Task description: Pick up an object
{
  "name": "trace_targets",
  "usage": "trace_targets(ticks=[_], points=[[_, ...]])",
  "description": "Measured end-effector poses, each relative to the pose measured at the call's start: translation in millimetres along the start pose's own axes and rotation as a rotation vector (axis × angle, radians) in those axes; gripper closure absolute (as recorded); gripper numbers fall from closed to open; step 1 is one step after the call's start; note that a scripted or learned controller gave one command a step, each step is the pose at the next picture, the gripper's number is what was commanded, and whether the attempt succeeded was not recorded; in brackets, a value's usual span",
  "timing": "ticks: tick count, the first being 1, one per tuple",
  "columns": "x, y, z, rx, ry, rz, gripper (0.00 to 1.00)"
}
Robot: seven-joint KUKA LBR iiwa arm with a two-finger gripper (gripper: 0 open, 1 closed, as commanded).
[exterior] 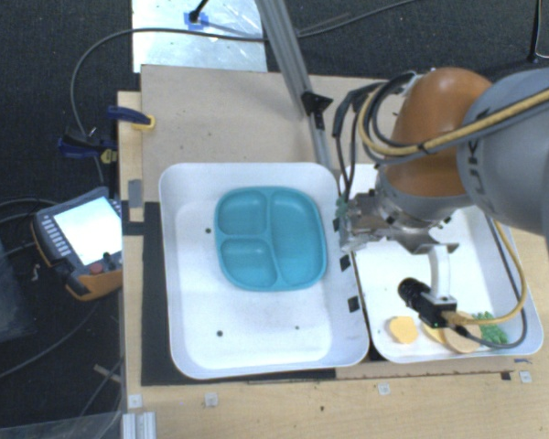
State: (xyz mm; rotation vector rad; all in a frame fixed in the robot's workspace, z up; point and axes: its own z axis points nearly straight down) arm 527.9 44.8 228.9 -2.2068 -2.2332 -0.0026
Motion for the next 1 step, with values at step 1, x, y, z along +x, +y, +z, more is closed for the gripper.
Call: trace_targets(ticks=[1], points=[[55.0,-3.3,10.5,0.001,0.000,0.001,1.00]])
